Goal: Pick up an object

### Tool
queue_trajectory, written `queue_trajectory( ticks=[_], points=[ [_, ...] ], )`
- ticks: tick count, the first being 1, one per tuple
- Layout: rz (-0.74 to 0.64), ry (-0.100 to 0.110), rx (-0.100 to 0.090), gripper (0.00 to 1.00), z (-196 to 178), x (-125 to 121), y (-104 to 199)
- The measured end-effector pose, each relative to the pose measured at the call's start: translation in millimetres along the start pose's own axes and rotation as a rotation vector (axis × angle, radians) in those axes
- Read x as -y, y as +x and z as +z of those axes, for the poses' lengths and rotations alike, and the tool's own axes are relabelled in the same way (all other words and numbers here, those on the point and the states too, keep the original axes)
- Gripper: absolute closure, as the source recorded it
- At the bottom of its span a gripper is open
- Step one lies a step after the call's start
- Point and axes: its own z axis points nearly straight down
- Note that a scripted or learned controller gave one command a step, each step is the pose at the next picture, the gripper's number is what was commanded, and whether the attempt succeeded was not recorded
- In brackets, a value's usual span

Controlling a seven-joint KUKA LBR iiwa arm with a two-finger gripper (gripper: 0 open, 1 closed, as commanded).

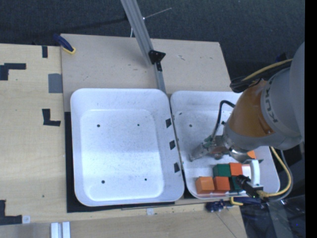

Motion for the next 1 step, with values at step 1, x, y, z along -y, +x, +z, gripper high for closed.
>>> queue_trajectory(
  ticks=[1],
  points=[
    [-0.002, 0.001, -0.003, 1.00, -11.2, 0.1, 1.2]
  ],
)
